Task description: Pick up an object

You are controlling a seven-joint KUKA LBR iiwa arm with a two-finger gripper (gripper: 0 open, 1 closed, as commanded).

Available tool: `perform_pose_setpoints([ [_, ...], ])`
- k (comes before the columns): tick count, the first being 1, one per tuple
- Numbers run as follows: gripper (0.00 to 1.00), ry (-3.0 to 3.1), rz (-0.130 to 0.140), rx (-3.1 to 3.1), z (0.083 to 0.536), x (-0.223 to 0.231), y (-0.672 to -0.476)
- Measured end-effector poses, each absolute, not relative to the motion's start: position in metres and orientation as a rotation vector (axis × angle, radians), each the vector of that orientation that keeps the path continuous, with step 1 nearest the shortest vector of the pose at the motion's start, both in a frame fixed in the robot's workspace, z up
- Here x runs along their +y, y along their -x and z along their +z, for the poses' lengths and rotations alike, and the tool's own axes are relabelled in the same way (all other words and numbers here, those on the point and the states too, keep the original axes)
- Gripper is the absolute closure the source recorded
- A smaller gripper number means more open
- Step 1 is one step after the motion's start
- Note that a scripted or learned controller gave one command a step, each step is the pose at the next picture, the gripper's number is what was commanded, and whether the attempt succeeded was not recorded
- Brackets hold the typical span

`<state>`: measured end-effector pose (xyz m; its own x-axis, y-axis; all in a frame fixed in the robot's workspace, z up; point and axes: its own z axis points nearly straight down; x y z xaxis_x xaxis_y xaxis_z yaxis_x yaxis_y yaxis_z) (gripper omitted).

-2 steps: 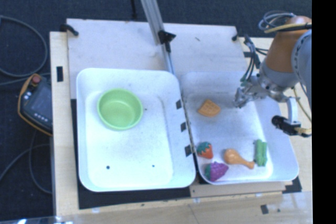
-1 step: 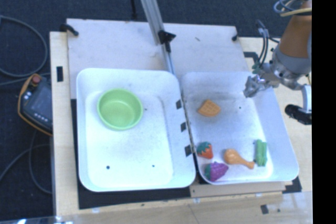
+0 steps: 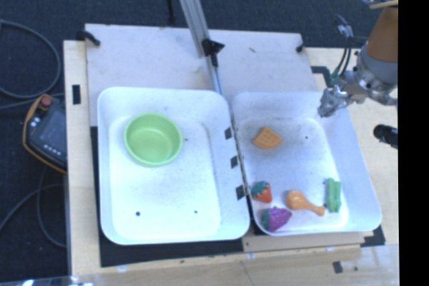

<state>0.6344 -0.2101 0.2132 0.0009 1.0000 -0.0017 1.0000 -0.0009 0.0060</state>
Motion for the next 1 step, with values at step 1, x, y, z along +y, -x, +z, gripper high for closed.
perform_pose_setpoints([
  [1, 1.0, -2.214, 0.001, 2.228, 0.2082, -0.1596, -0.6298],
])
